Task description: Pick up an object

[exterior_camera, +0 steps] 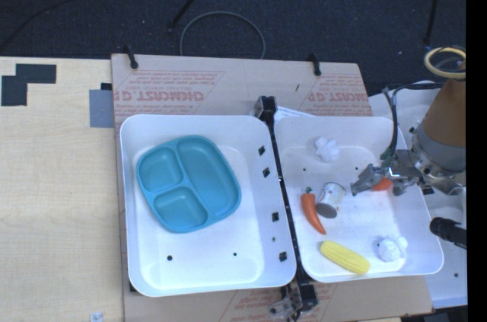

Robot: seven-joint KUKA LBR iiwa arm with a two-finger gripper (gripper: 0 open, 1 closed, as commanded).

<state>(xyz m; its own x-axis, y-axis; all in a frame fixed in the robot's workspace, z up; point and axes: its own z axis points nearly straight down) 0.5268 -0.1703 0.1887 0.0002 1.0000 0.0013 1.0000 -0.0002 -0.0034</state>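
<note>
— So which thing in the right bin (426, 256) is nearest the gripper (373, 182)?

— Probably the small metal can (329, 199). It lies just to camera-left of the fingertips and a little toward the near edge, touching nothing but close to the carrot (312, 212). An orange bit shows right at the gripper, and I cannot tell whether that is an object or part of the tool.

— How do the jaws stand?

— Spread apart, I'd say, with dark fingers (364, 180) splayed out toward the can; no object sits clearly between them.

— And the can's axis?

— It looks tipped on its side, open end facing camera-right toward the arm, so its long axis runs roughly along the arm's reach. Closing across its round sides should suit better than end to end.

— Other candidates?

— The corn cob (344, 256) lies nearer the front wall, well apart from the gripper, slanting. White crumpled pieces sit at the back (327, 148) and front right (389, 249). The blue divided plate (188, 182) is in the left bin (144, 267).
</note>
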